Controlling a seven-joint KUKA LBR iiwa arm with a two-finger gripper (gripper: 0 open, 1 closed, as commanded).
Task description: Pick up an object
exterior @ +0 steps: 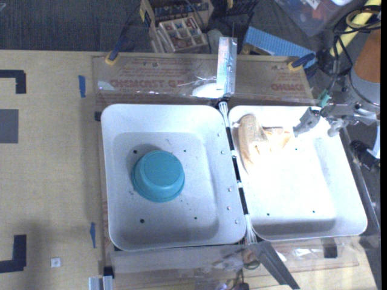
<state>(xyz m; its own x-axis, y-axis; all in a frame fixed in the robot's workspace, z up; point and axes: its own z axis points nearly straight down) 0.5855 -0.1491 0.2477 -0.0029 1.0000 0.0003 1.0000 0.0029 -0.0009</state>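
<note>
A pale wooden bench (42, 180) fills the lower and left part of the view, marked with black squares and short strips of blue tape, and beyond its far edge lies dark carpeted floor crowded with clutter: a cardboard box of small compartments (176, 18), a blue ridged pad (269, 43), cables and a clear plastic tub. On the bench a brown cardboard sheet (151, 80) with red lettering runs behind two shallow white bins that sit touching side by side, a clear upright divider (227, 65) rising at their far junction. The left bin (118, 125) holds a teal bowl (158, 174) turned upside down, a little left of the bin's middle and well apart from the walls. The right bin (314, 222) is brightly lit and holds a tan, crumpled soft object (257, 139) in its far left corner, close against the wall shared with the other bin. The arm (366, 71) comes in from the right above the far right corner of this bin. Its gripper (317, 121) hangs near the bin's far rim, just right of the tan object and apart from it; the fingers look slightly parted with nothing between them.
</note>
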